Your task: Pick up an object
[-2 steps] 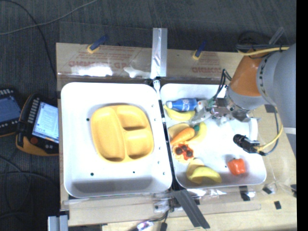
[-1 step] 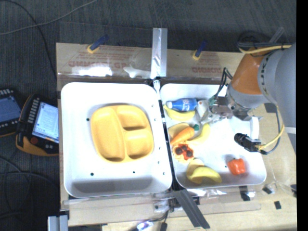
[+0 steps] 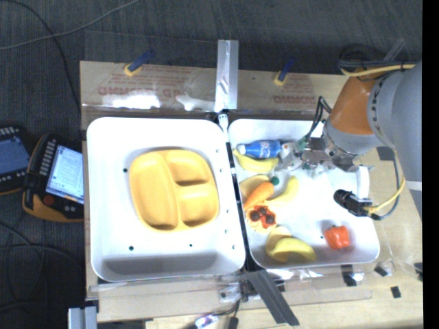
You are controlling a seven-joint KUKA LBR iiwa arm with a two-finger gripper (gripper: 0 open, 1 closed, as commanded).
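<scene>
My gripper (image 3: pixel 296 157) hangs low in the upper part of the right bin (image 3: pixel 357 252), reaching in from the right under the orange band. It sits just right of a blue bottle (image 3: pixel 259 148) that lies on its side. A yellow banana (image 3: pixel 254 162) lies right below the bottle. Another banana (image 3: pixel 288 188) and an orange carrot (image 3: pixel 256 190) lie below the gripper. Further down are a small red and black piece (image 3: pixel 261 216), a yellow fruit (image 3: pixel 288 247) and a red pepper (image 3: pixel 337 236).
The left bin (image 3: pixel 110 252) holds a yellow divided plate (image 3: pixel 173 187). A ridge (image 3: pixel 233 204) separates the two bins. A black cable connector (image 3: pixel 348 201) hangs over the right bin's right side. A handheld pendant (image 3: pixel 55 177) lies off the bench to the left.
</scene>
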